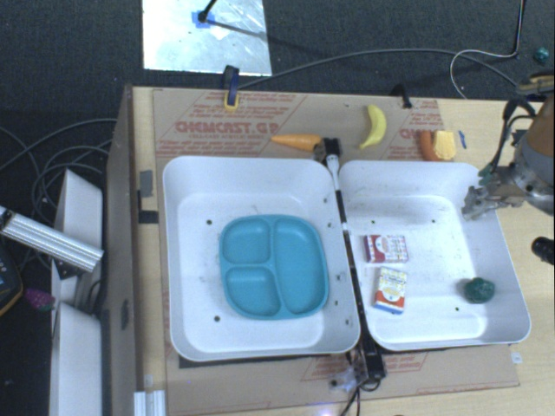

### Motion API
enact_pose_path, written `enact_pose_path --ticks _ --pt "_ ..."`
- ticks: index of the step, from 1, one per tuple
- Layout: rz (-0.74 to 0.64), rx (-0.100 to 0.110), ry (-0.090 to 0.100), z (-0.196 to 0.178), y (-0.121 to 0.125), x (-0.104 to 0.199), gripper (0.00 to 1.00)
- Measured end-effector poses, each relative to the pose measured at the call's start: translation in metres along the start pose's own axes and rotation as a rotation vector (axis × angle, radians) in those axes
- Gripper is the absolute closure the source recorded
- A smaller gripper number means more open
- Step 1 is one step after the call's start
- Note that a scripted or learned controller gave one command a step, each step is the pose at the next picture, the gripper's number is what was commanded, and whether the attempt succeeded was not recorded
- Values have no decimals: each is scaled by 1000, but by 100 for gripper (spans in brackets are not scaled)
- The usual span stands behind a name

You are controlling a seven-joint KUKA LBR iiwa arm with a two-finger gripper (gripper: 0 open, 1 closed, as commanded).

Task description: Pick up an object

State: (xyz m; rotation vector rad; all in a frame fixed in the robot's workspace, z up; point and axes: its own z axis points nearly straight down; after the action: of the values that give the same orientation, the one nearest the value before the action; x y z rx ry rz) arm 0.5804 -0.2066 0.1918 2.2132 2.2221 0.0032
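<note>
In the left bin (186,232) lies a blue divided plate (274,265), about in its middle, and it is far from the arm.

Going to the right, the right bin (434,185) holds three things. The red and white box (385,249) lies near the wall that divides the bins, with its long axis from 9 to 3 o'clock. Just below it, apart by a small gap, is the orange and white carton (391,289), and its long axis runs nearly from 12 to 6 o'clock. A dark green lump (478,290) sits near the right wall of this bin, low in the view.

At the right edge of this bin, over its upper part, is the gripper (483,199). From here I cannot tell how its jaws stand, and no object is seen between them.

From the gripper the green lump is at about 6 o'clock and is the nearest thing. The two boxes are at about 8 o'clock, further away. I judge the lump to be the shorter reach.

On the bench behind the bins lie a carrot (295,142) and a banana (375,126), outside both bins.
</note>
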Motion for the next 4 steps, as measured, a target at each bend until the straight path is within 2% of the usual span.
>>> enact_pose_path --ticks 1,2,3,4 --pt "0 2 1 1 -1 0 0" --pt "1 5 3 88 -2 82 0" --pt "0 -1 -1 34 89 14 0" --pt "2 4 2 77 60 32 0"
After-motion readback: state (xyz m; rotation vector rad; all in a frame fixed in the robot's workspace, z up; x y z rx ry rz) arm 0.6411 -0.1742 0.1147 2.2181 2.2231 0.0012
